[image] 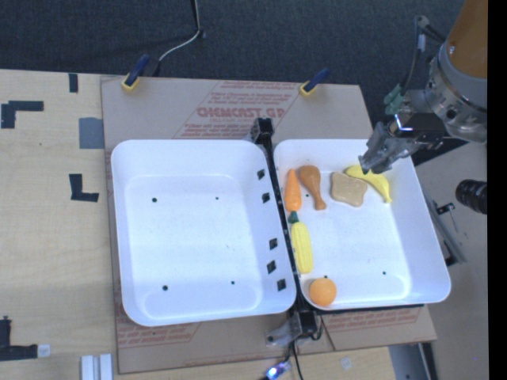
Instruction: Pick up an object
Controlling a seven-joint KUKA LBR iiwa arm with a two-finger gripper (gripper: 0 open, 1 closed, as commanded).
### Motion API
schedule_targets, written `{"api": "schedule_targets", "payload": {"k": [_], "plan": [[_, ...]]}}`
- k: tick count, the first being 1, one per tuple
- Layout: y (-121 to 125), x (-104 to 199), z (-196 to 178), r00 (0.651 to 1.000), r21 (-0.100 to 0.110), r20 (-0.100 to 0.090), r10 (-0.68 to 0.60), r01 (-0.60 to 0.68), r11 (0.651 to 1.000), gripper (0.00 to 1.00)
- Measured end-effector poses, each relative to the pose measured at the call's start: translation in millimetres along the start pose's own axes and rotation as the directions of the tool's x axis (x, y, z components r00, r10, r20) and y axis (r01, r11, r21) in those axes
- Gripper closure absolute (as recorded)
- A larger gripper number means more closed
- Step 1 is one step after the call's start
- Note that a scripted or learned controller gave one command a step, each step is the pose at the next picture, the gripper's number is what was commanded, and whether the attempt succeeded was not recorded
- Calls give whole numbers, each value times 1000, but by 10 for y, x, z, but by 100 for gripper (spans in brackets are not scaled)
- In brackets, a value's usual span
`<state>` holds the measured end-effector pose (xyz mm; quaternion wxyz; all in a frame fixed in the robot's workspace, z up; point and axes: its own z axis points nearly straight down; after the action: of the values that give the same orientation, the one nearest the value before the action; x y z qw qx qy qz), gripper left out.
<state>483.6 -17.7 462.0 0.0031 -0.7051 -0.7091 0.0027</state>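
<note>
arm: grey KUKA with orange band, comes in from the right edge of the camera view; wrist sits high at upper right, above the far right corner of the right bin
end effector (371, 165): tip low over the right bin's far right area, right at the upper end of the banana; grip state: cannot tell, tip too small and dark against the toys
banana (374, 182): yellow, lies directly below and touching-close to the end effector tip; runs down-right from it toward the bin's right wall; whether contact is made, cannot tell
bread slice (348, 189): tan, just left of and below the end effector; touching the banana's left side
chicken drumstick (312, 184): brown-orange, further left of the end effector, beyond the bread; lies lengthwise
carrot (292, 191): orange with green end, left of the drumstick, beside the divider between bins
corn cob (301, 246): yellow, well below-left of the end effector, near the divider
orange (322, 292): round, farthest from the end effector, at the right bin's near left corner
right bin (412, 267): white, shallow, holds all six toys
left bin (190, 236): white, well left of the end effector; only small dark dots on its floor
desk (47, 236): light wood with black tape marks; brown cardboard sheet (230, 109) under both bins, held by two yellow-blue clamps (135, 72) at its far edge
</note>
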Motion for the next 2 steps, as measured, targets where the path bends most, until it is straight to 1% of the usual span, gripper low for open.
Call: {"api": "schedule_targets", "payload": {"k": [1, 2], "plan": [[6, 569, 353, 1000, -3, 0, -1, 1, 1000, 100], [6, 1061, -397, 1000, -15, -1, 0, 0, 1000, 100]]}}
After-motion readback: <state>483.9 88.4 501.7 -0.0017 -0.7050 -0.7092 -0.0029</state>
